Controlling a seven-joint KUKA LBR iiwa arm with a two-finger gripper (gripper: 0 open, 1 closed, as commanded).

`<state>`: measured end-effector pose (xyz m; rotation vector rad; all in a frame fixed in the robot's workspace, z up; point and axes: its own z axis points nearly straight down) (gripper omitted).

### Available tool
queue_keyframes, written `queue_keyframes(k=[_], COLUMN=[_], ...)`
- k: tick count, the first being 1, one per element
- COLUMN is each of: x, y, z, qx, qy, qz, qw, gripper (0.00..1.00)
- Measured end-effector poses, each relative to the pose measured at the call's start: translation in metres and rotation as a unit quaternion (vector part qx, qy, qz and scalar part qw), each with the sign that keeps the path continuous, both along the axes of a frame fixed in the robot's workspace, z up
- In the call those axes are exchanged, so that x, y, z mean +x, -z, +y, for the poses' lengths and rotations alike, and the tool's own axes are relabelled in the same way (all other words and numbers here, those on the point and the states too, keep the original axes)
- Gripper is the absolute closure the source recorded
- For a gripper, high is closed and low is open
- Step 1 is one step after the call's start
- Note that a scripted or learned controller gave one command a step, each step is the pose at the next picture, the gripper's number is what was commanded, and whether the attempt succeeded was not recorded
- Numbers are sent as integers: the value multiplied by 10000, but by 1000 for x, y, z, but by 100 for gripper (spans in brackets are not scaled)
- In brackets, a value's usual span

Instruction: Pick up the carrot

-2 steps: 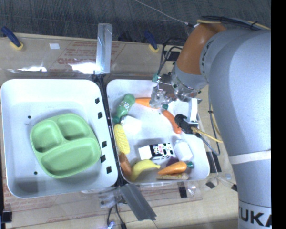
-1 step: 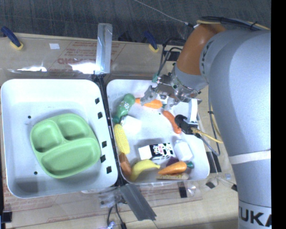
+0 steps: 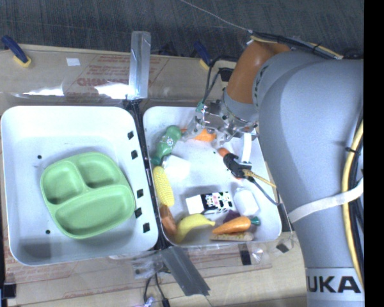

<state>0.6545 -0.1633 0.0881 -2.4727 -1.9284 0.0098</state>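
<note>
The carrot (image 3: 235, 224), orange with a green tip at its right end, lies along the near wall of the right bin (image 3: 269, 204), beside a yellow banana (image 3: 193, 224). My gripper (image 3: 211, 125) is low over the far end of that same bin, well away from the carrot. A small orange item (image 3: 206, 135) lies right under the gripper, and I cannot tell what it is. The grey arm (image 3: 307, 139) with its orange band (image 3: 246, 69) covers the bin's right side.
The right bin also holds a green vegetable (image 3: 168, 142), a corn cob (image 3: 162, 185), a black and white box (image 3: 211, 202), and white pieces (image 3: 246, 202). A green divided plate (image 3: 86, 194) sits in the left bin (image 3: 19, 133).
</note>
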Motion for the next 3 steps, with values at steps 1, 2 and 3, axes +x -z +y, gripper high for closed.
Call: queue_keyframes(k=[1, 2, 3], x=[1, -97, -63], y=[-12, -3, -80], z=[2, -26, 13], qx=[3, 14, -2], qy=[-43, -1757, -2893], qz=[9, -17, -55], qw=[10000, 9844, 9572], gripper=[100, 100, 100])
